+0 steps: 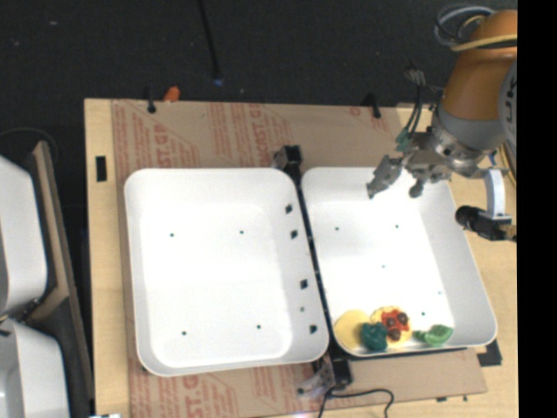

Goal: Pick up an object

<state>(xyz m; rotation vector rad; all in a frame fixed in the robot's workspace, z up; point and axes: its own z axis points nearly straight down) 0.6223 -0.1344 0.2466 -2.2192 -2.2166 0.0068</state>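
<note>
My gripper (397, 184) hangs over the far edge of the right bin (392, 242), open, with nothing between its fingers. A cluster of small objects lies at that bin's near edge, well away from the gripper: a pale yellow piece (350, 325), a teal piece (374, 338), a red and yellow piece (394, 319) and a green piece (434, 333).
The left bin (213, 259) sits beside the right one, with a black divider strip (300, 251) between them. Both rest on a cardboard sheet (209, 133) on the bench. Cables lie at the near edge of the bench (344, 394).
</note>
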